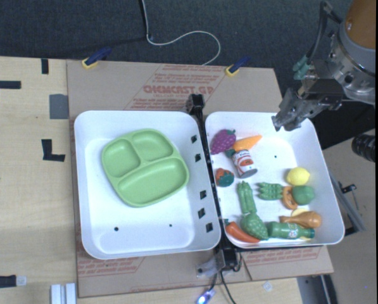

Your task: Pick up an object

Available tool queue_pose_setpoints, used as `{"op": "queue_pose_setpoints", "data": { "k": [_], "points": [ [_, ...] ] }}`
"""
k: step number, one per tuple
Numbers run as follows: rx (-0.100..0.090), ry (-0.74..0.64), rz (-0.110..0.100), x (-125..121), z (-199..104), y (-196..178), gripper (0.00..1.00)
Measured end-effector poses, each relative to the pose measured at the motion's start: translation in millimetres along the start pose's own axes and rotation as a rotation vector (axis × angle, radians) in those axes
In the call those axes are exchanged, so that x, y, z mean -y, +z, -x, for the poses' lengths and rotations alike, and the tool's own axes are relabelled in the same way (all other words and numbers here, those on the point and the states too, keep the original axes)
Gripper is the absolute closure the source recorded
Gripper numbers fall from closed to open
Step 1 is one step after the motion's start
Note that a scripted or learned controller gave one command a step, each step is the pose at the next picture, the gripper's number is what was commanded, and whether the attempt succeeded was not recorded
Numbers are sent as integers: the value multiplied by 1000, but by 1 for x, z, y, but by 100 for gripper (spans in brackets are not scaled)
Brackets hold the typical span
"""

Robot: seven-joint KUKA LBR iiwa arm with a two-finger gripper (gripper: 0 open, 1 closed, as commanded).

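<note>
- Our gripper [289, 120] hangs over the right bin's [325, 170] far corner; whether it is open or closed we cannot tell.
- Toy foods crowd that bin; the can [244, 162] stands near its middle.
- We judge the can light, stiff, perhaps slick; grasp across its sides.

Green plate [145, 167], 2 white bins [87, 170], purple grapes [222, 140], yellow lemon [297, 176].
</note>
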State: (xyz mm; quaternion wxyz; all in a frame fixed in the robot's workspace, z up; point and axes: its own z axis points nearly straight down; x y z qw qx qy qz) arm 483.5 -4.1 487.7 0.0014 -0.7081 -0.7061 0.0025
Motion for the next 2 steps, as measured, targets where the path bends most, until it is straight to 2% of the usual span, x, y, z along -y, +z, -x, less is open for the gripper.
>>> {"op": "queue_pose_setpoints", "data": {
  "k": [1,2],
  "points": [
    [-4,-14,10,-15,-88,-49,100],
    [1,-6,-8,1,-104,52,100]
  ]
}}
